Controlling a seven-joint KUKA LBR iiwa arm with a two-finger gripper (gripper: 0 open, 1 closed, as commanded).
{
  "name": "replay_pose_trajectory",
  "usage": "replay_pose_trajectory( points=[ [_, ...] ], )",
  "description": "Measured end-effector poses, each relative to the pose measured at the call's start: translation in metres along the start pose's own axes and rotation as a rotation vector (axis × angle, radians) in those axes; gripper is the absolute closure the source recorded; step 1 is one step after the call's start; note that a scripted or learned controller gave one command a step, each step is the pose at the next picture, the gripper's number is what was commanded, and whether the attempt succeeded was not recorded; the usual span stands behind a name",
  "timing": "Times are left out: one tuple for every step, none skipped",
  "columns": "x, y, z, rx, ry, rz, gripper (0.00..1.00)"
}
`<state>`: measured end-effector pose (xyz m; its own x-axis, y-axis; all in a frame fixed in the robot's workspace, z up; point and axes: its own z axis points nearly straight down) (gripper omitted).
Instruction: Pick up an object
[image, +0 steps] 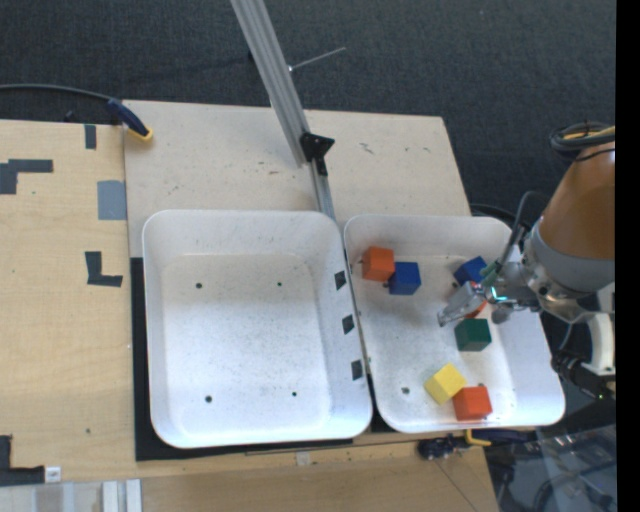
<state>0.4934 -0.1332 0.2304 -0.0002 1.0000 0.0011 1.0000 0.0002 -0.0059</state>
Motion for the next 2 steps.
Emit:
replay_pose_trajectory(
  points=[
    [0.000,0.001,-0.002,-0.004,-0.001,-0.001,0.00],
    [0.005,-0.009,0.054,0.002,0.000,0.000,0.00]
  ],
)
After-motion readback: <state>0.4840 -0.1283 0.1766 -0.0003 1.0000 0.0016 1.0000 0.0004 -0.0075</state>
